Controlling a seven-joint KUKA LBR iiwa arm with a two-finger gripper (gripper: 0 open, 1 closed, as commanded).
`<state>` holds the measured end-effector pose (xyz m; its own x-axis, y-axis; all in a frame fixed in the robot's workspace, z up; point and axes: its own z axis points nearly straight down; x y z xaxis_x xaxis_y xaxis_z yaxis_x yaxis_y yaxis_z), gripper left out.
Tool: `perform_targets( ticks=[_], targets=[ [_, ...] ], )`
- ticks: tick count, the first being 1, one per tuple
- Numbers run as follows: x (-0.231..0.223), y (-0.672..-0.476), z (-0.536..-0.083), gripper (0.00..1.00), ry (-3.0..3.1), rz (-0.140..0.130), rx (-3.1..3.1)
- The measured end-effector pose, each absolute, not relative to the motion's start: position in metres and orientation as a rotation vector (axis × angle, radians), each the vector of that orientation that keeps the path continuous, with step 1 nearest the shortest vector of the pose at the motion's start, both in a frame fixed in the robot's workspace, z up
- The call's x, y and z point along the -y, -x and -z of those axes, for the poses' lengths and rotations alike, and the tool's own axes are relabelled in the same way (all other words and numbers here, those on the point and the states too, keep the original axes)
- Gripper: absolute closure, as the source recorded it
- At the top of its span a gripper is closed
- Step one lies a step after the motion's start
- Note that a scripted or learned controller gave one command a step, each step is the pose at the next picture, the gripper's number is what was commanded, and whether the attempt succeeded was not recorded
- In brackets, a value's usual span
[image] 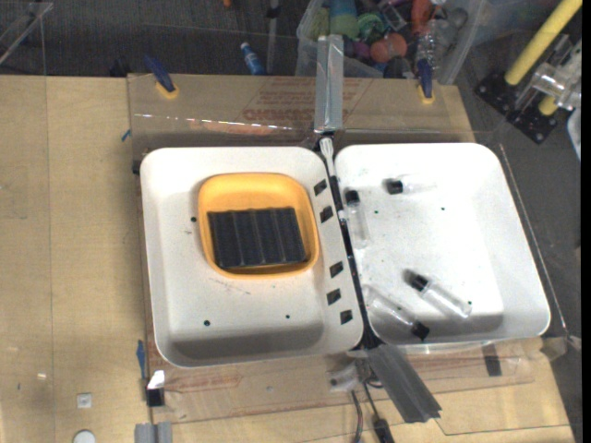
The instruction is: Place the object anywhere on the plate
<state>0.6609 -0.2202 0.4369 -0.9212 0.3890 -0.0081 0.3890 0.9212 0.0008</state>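
An orange-yellow plate (214, 192) sits in the left white bin (175, 321), and a dark ribbed slab (257, 238) lies flat on it, inside the rim and covering most of the plate's floor. Its ridges run away from the camera; what it is made of is hard to tell at this slant.

Right of the plate, past a divider strip (334, 247) with black tabs, the right white bin (480, 183) holds several clear pieces with black ends, possibly small tubes, whose see-through bodies nearly vanish against the white. One (436, 293) lies tilted well right of the plate, another (399, 319) lies near the bin's front wall, a short one (395, 186) lies level with the plate's far rim, and a fourth (352, 197) is just beside the divider.

Behind the plate, past the tan tabletop (65, 247), a clear tub of coloured toys (388, 12) is cut off by the top edge.
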Motion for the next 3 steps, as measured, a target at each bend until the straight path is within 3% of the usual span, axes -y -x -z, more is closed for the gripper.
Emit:
perform_targets(
  ticks=[3],
  targets=[
    [0.22,-0.663,-0.402,1.0,-0.147,-0.001,-3.134]
  ],
)
